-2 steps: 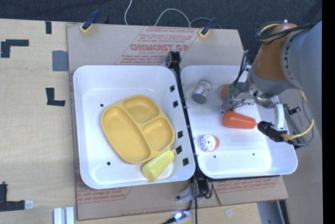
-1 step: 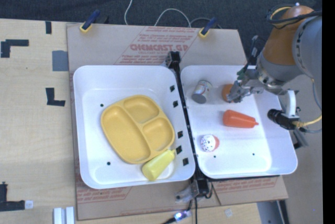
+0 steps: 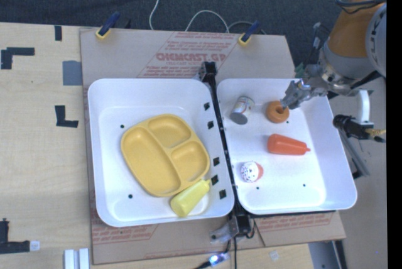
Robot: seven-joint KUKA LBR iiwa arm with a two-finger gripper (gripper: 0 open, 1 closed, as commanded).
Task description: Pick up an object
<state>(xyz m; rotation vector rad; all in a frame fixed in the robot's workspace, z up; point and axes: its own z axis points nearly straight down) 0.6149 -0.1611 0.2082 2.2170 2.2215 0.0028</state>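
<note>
Gripper (image 3: 295,96) down over the far right part of the right bin (image 3: 326,189), on the grey arm (image 3: 352,41) reaching in from the view's right. Open or closed: can't tell at this angle and resolution. Nothing visibly gripped.

Positions relative to the gripper, in view terms:
- Orange ring (image 3: 277,112): just beside, down-left, flat on the bin floor. Touching the tip or merely close: can't tell.
- Grey metal cup (image 3: 240,109): further left, past the ring, lying on its side near the divider between the bins.
- Orange carrot-shaped toy (image 3: 288,145): nearly straight below, past the ring, lying flat with the pointed end toward the view's right.
- Small white ball with red marks (image 3: 250,171): below and left, beyond the carrot, well apart.
- Left bin (image 3: 100,98): well off to the left, touching the right bin along the shared edge.
- Yellow divided plate (image 3: 165,153): far left and below, in the middle of the left bin, three compartments up.
- Yellow squeeze bottle (image 3: 190,197): far down-left, lying against the plate's near edge, by the left bin's near right corner.
- Cardboard sheet (image 3: 182,57): under both bins, red print on the stretch left of and above the gripper.
- Two clamps with yellow and blue jaws on the cardboard's far edge: one (image 3: 249,31) up-left of the gripper, the other (image 3: 108,25) far left.
- White cable (image 3: 154,4): up-left, looping over the dark floor beyond the cardboard.
</note>
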